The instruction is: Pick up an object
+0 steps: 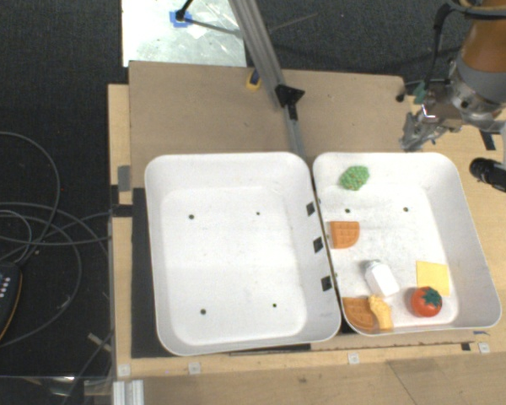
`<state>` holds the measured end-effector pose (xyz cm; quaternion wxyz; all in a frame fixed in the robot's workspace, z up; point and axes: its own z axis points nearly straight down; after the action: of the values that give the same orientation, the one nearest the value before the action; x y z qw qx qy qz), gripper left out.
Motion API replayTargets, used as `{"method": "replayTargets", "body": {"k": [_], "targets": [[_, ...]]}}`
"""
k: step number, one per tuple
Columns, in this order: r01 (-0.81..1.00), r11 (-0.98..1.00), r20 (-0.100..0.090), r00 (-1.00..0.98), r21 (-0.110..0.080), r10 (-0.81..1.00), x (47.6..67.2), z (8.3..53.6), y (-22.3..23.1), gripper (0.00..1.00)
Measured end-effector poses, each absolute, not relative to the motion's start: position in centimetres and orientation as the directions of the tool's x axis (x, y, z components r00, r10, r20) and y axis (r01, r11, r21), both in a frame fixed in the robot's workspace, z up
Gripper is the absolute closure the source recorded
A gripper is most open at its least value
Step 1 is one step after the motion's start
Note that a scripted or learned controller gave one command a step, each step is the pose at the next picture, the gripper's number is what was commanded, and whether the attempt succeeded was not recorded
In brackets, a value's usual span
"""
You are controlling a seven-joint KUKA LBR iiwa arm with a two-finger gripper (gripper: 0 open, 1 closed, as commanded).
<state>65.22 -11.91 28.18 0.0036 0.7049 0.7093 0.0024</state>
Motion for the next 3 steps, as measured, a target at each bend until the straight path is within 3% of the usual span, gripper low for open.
{"method": "replayTargets", "body": {"k": [1, 3], "targets": [[1.0, 0.01, 0.002, -0.01, -0.001, 1.0, 62.4, 27.0, -6.6, 1.0], [1.0, 0.009, 0.002, -0.009, -0.002, 1.0, 56.7, 26.1, 0.7, 1.0]]}}
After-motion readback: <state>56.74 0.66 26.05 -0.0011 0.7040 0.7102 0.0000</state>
